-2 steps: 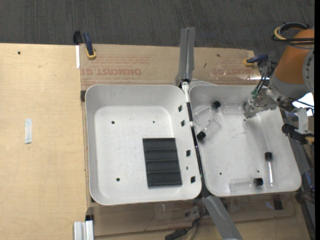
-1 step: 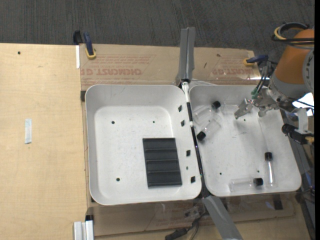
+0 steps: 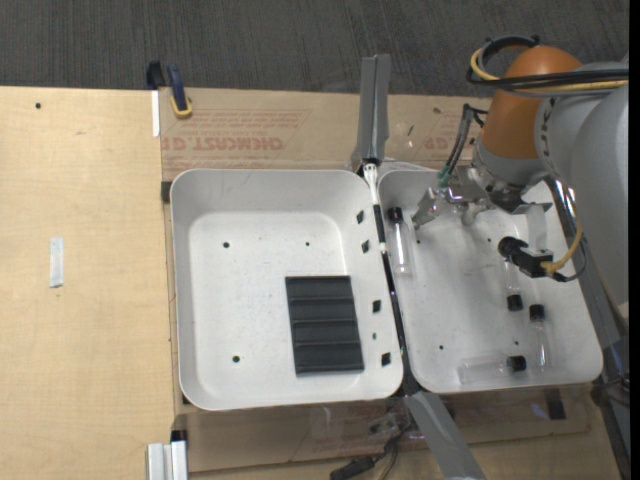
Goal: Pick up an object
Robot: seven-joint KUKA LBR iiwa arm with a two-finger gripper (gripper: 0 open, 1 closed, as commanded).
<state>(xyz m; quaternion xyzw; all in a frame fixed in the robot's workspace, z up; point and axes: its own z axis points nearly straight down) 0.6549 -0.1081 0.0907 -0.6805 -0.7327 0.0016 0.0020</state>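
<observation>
From above I see two white bins side by side on the worktop point(image 3: 80, 168): the left bin point(image 3: 200, 208) holds a black ribbed block point(image 3: 324, 324), lying flat toward its near right part, while the right bin point(image 3: 560, 363) holds several small clear pieces with black ends, among them one upright along its left wall point(image 3: 398, 240) and others scattered near the right and near edges point(image 3: 517, 364). My arm point(image 3: 590, 128) reaches in from the right and hangs over the far part of the right bin, its orange band point(image 3: 525, 103) above the wrist. The tool point(image 3: 440, 203) points down and left over the far left corner of that bin; I cannot tell from this slant how it is set, and nothing shows in its hold. I judge the placement deliberate: the tool sits over the bin with the small pieces, near the one by the left wall, so that piece is the likely target. Its closeness to the wall may hamper a clean grasp.
</observation>
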